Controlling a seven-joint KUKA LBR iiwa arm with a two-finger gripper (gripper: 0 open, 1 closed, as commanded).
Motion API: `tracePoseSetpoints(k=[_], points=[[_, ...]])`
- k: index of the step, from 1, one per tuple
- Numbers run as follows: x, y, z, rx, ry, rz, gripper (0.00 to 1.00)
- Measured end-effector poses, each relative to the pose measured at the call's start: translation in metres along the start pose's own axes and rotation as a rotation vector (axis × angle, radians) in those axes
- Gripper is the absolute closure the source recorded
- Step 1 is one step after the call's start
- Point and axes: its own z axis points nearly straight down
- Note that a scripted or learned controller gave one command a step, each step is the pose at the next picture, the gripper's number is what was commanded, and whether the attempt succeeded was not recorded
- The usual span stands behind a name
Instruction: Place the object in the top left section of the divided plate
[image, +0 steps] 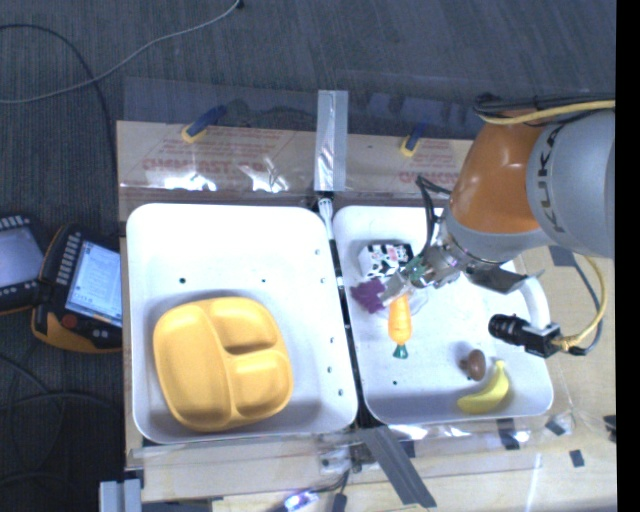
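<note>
A: Dark carpet is seen around the counter, on which two shallow white bins are set side by side. What is held in the left bin?

B: A yellow divided plate is laid there, smooth and rounded, moulded into three sections. Nothing is seen resting in it, so the placing is judged not yet done.

A: And where is the object to be moved?

B: Which object is meant is not stated. Several toys are scattered in the right bin: an orange carrot with a green tip, a purple piece, a black-and-white patterned item, a brown lump and a yellow banana near the lower corner. The carrot lies closest to the claw, just below it, so it is judged the likely target.

A: Is anything held by the claw?

B: That cannot be told. It is lowered into the right bin beside the patterned item and the carrot's upper end, presumably for a grasp, but the fingertips are too blurred for opening or closure to be made out.
</note>
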Motion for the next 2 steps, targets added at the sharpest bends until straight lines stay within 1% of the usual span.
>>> tracePoseSetpoints(k=[1,2], points=[[0.027,0.048,0.013,0.001,0.000,0.035,1.00],[0.082,0.093,0.012,-0.001,-0.001,0.012,1.00]])
